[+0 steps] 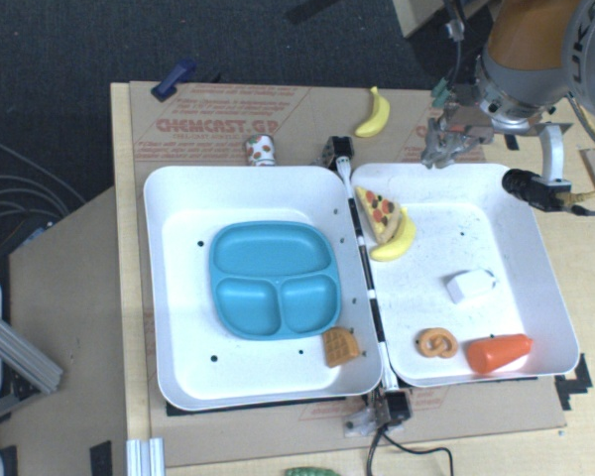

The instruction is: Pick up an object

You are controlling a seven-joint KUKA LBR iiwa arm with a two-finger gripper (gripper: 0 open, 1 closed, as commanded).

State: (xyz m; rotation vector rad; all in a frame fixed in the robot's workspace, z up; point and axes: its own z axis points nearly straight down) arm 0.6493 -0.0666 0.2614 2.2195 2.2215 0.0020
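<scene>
The gripper [446,152] hangs above the far rim of the right bin [535,266]; its fingers are too small and cluttered to read, so its state is unclear. The arm is cut off at the top edge. The right bin holds five things: pizza slice [378,210], banana [397,241], white block [470,285], pretzel [436,343], carrot [497,352]. A second banana [374,116] lies outside.
</scene>
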